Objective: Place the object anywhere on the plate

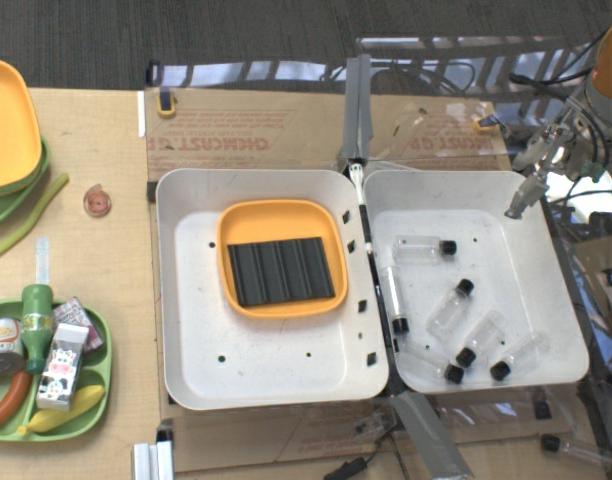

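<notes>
At the bottom left of the frame a green tray of toy food sits on the pale wooden bench, with a small pink disc higher up and a stack of yellow and green plates at the left edge. Centre frame, the left bin holds the orange plate, which carries a dark ribbed mat. Beside it the right bin holds several clear vials with black caps scattered over its floor (one lies along the divider), all well apart from the plate. Behind both bins lies flattened brown cardboard, then dark grey carpet across the top. At the upper right the end effector hangs over the right bin's far corner, empty; whether its fingers are parted I cannot tell.
</notes>
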Controlling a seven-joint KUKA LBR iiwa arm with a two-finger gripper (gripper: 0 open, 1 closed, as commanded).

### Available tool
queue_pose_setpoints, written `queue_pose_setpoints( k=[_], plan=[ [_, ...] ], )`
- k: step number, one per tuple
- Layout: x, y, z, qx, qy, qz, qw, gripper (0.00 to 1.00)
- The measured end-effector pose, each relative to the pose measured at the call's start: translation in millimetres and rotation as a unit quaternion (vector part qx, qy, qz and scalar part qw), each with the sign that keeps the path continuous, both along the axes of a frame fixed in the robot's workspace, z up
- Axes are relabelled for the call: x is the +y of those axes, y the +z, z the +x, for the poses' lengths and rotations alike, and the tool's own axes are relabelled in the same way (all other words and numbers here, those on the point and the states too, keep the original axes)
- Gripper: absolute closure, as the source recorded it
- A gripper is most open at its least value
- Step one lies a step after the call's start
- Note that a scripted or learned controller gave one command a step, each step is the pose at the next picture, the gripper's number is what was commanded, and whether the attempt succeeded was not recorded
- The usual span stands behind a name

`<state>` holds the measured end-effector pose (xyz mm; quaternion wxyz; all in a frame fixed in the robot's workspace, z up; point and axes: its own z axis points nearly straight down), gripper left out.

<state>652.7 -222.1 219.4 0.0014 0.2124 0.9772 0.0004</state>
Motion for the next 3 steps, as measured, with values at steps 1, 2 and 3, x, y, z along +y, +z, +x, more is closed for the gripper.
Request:
queue_pose_setpoints(
  k=[1, 2, 3],
  plan=[
    [0.0, 16.7, -7.9, -0.001, 0.132, -0.0006, 0.9912, 0.00],
    [1.6, -8.1, 2.4, -0.001, 0.253, -0.0003, 0.9676, 0.00],
    [0.5, -26.9, 7.4, -0.001, 0.414, -0.0007, 0.9103, 0.00]
  ],
)
